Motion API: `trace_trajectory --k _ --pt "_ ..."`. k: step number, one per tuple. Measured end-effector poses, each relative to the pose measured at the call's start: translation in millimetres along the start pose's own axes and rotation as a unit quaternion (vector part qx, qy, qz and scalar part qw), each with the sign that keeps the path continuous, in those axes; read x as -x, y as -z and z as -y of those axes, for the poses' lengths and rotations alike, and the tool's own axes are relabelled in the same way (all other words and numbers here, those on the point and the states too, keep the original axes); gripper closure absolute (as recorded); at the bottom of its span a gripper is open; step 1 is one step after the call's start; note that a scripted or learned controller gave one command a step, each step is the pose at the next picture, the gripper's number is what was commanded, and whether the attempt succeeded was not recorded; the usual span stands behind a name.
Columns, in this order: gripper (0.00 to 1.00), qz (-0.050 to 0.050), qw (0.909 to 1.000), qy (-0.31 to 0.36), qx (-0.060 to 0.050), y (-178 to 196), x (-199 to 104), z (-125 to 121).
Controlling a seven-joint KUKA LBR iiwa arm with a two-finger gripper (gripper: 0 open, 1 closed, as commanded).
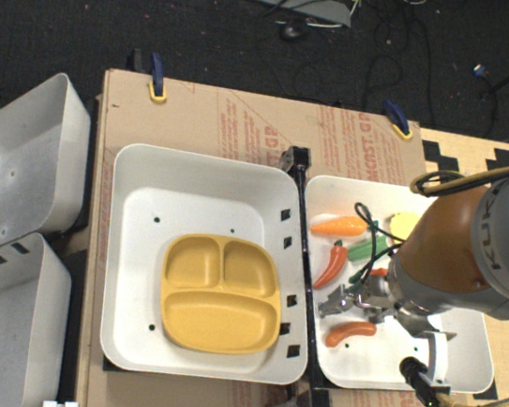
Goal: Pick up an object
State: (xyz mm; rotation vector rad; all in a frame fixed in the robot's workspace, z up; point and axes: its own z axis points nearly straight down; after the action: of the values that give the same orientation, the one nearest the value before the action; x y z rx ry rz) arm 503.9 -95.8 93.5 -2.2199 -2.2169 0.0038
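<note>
Nearest the camera, the front rim of the right bin (pixel 370 384) is seen, with the left bin (pixel 128 226) beside it across a black divider (pixel 302 252).

Just inside that rim, a red-orange sausage-shaped piece (pixel 351 333) is noted lying flat on the white floor. It is the closest loose item to the gripper (pixel 356 305), whose metal end is seen just above it in the picture. Whether the two are touching cannot be told. How far the tool is open cannot be told either; the metal parts are small and half covered by the wrist, and nothing is seen to be held.

The grey arm with its orange band (pixel 451 251) is seen reaching in from the right, bent down over the right bin. This posture is judged to be a descent toward the toy food, which fits a pick being attempted there.

Further back, a red chili-shaped piece (pixel 330 265) is seen near the divider, a green piece (pixel 361 252) just beside it, then an orange carrot-like piece (pixel 338 226), and a yellow piece (pixel 405 224) partly hidden by the arm. These are bunched in the far half of the bin.

In the left bin, a yellow divided plate (pixel 220 294) is seen lying flat, well apart from the gripper.
</note>
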Motion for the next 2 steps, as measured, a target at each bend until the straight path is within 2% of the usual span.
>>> trace_trajectory --k 1,2 --pt "0.0 0.0 1.0 0.0 0.001 -1.4 -0.3 0.2" --pt "1.0 0.0 1.0 -0.001 0.002 8.5 -0.5 0.2"
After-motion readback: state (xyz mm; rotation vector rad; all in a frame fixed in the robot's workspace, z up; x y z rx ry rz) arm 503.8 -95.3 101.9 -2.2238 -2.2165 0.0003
